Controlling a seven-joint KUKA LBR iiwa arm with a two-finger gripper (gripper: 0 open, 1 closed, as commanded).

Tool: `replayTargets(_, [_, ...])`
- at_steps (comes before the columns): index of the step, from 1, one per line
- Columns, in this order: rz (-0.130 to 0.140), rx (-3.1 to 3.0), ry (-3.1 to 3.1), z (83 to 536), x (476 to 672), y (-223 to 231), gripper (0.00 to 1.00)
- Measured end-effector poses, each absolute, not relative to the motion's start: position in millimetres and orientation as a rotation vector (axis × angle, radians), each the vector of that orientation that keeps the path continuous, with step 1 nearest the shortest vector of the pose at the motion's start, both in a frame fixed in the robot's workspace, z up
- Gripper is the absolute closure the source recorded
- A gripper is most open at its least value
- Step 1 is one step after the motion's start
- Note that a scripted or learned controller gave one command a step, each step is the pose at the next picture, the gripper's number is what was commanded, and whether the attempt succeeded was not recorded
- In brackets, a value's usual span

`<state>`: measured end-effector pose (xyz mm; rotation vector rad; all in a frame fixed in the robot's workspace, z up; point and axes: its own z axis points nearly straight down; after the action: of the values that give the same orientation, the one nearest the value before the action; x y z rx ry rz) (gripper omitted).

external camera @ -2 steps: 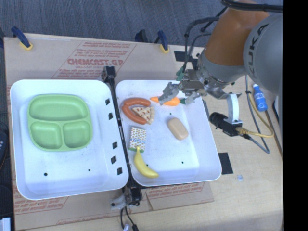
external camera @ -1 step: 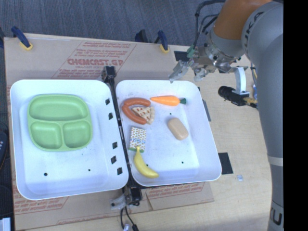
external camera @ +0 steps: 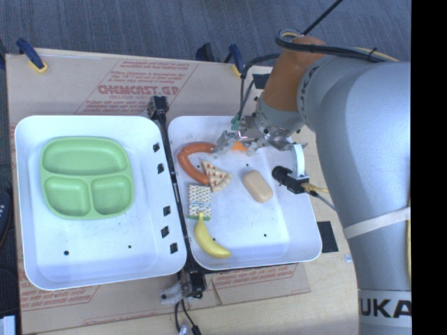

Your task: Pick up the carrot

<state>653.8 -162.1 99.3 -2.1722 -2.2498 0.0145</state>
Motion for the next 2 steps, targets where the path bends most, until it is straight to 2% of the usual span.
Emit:
replayTargets(1, [0.004, -2.404, -2.021, 92.0, 656.6, -201.1, 0.00])
replayTargets(2, [0.003, -2.487, -1.921, 99.8, 656.5, -200.3, 0.00])
